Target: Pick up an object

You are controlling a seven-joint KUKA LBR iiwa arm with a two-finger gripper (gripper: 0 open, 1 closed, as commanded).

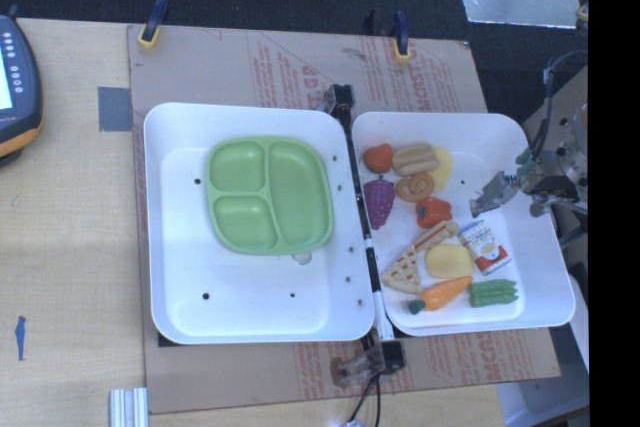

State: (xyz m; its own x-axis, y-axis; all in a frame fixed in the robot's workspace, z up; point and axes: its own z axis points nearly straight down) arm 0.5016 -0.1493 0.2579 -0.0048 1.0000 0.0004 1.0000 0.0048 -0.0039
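The carrot (444,294) lay at the near edge of the right bin (540,310), beside the green beans (493,293) and pizza slice (404,272). My gripper (497,192) hung over that bin's right side, above the small carton (483,246); how wide it stood I couldn't tell. The green plate (270,194) sat in the left bin (180,305).

Bench (70,245) (cardboard (290,65), two bins (165,215))
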